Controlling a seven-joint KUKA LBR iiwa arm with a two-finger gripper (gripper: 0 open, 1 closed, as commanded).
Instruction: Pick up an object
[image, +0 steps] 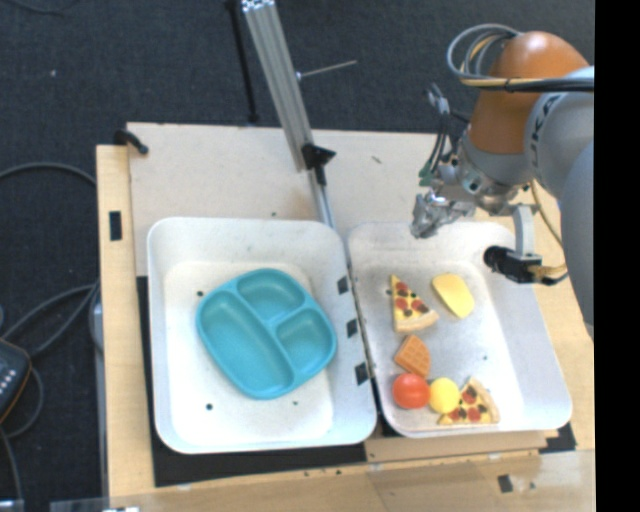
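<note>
Gripper (428, 218) hangs over the right bin (530, 345) at its 12 o'clock rim, grip state unreadable; pizza slice (410, 305) lies nearest, toward 6 o'clock of it, untouched

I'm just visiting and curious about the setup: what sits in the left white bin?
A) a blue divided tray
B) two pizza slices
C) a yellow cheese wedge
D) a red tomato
A: the blue divided tray lies alone in the left bin; the toy foods are all in the right bin.
</note>
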